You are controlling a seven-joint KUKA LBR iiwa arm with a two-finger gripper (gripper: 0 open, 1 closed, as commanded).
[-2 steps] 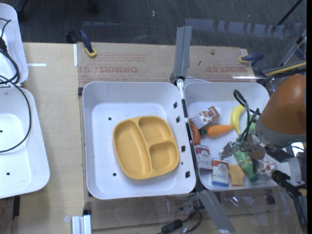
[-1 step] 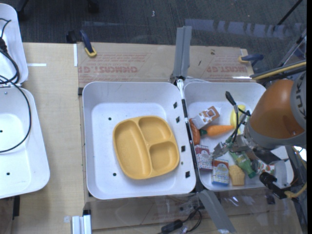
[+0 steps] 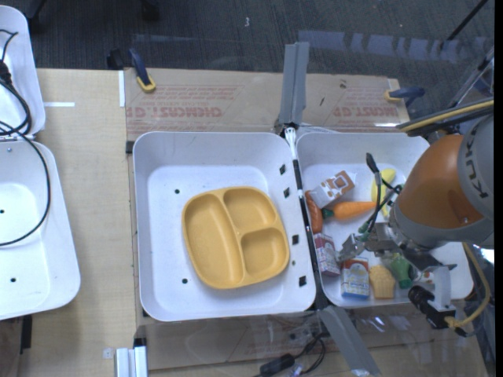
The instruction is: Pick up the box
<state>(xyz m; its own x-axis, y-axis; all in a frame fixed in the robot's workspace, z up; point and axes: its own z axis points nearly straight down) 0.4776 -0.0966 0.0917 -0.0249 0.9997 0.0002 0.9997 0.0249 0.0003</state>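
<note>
A: What is the biggest thing here?

B: The arm (image 3: 444, 191), grey with an orange band. It comes in from three o'clock and hangs over the right bin (image 3: 330, 144). The left bin (image 3: 157, 155) has a yellow divided plate (image 3: 234, 236) in its middle.

A: And the gripper?

B: The gripper (image 3: 369, 242) is low over the right bin, around its centre. Whether its jaws are open or closed I cannot tell, the wrist covers them. I see nothing held between them.

A: Where is the box?

B: I judge it is the small box (image 3: 355, 277) with a red top, lying at about six o'clock in the right bin, just beside the gripper. A yellow sponge-like piece (image 3: 383, 283) touches it at three o'clock, and a small packet (image 3: 326, 254) lies at ten o'clock. A second carton (image 3: 337, 185) and a carrot (image 3: 354, 209) lie toward twelve o'clock.

A: How to do the grasp well?

B: I think: centre over the box, turn the jaws across its short side, and descend straight, so the neighbours are not pinched together with it.
</note>
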